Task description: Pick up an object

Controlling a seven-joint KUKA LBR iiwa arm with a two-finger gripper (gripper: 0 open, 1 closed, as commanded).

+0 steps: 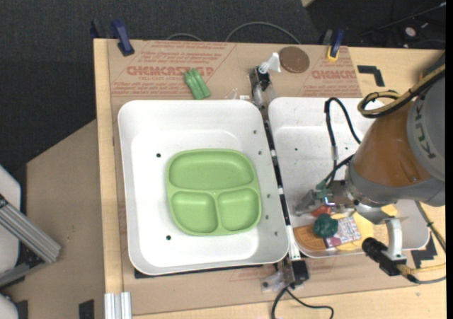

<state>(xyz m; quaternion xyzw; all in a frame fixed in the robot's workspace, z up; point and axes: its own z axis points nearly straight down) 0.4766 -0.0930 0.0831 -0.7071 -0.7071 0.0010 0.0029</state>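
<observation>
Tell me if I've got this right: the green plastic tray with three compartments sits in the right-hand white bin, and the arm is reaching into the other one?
Not quite. The camera view shows the green plastic three-compartment tray in the left-hand white bin. The grey and orange arm reaches into the other, right-hand white bin.

white bins: 2 (left bin (134, 169), right bin (304, 134)) | green divided plate (212, 190): 1, with 3 compartments | green clip (197, 84) on the surface: 1 | blue clamps: 2 ( (122, 36), (335, 43)) | brown round disc (294, 60): 1 | dark green object (325, 226): 1 | robot arm (396, 148): 1
</observation>
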